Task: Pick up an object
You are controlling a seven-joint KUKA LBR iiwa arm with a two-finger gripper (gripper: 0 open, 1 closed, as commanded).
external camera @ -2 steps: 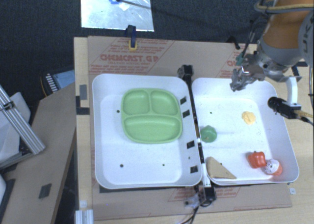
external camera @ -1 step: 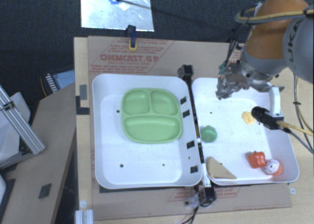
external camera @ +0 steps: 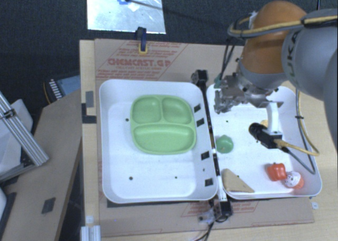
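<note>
While gripper [external camera: 226,101] state unclear, green object [external camera: 224,144] lies below it, apart.

You are looking at a robotics lab bench, not a home or shop. To the left of the gripper [external camera: 228,99], two shallow white plastic bins [external camera: 113,129] sit side by side on a brown board printed with red lettering [external camera: 138,60]. Beyond it, a square silver reflective sheet [external camera: 125,2] lies on dark carpet, and far to its left stands an aluminium framing rail [external camera: 21,137].
</note>
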